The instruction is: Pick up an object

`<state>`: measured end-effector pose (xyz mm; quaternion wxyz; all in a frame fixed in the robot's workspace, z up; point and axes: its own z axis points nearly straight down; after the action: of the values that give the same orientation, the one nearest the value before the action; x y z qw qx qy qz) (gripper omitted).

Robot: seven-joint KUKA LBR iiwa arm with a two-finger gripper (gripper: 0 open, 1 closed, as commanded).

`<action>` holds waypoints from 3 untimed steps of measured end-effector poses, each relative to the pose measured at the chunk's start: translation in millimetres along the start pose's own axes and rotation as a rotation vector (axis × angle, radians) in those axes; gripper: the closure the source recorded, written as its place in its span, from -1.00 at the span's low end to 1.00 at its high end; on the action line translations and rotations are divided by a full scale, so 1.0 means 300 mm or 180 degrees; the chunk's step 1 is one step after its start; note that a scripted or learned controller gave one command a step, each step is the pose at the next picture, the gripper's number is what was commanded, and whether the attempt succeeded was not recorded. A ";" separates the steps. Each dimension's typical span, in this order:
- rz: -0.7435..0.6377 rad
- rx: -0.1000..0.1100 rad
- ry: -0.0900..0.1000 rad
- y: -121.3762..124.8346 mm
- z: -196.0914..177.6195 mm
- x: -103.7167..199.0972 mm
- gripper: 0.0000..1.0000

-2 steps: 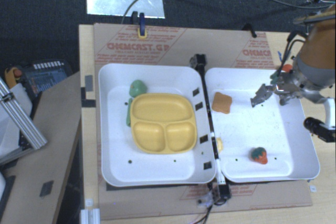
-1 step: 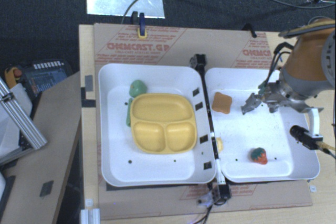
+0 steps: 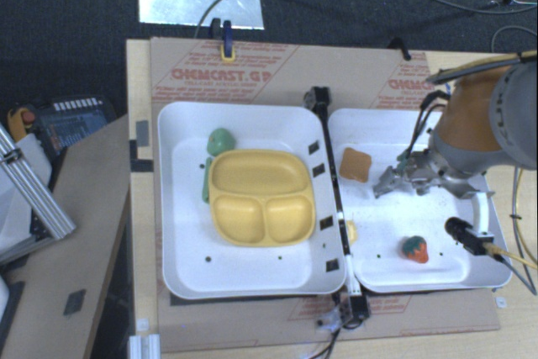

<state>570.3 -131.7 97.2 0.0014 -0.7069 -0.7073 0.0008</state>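
My gripper [image 3: 386,183] hangs over the middle of the right bin [image 3: 395,282], its metal fingertips pointing left. A brown bread-like piece [image 3: 356,165] lies just left of and above it, a short gap away. A small red strawberry-like toy with a green top [image 3: 414,249] rests lower down, near the bin's front. A small yellow item [image 3: 350,232] sits against the divider between the bins. Nothing shows between the fingers.
The left bin [image 3: 181,206] holds a yellow three-compartment plate [image 3: 261,196] with a green object [image 3: 217,149] partly tucked under its upper-left corner. A black clip and cables [image 3: 319,97] run along the divider. The arm's grey body [image 3: 483,126] covers the right bin's right side.
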 end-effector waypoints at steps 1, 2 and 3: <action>0.0001 -0.0018 -0.0006 0.005 -0.047 -0.002 1.00; -0.0009 -0.0036 -0.0009 0.031 -0.256 -0.014 1.00; -0.0007 -0.0030 -0.0008 0.018 -0.411 -0.032 1.00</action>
<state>576.2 -141.5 220.5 -0.0029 -0.7061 -0.7081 -0.0016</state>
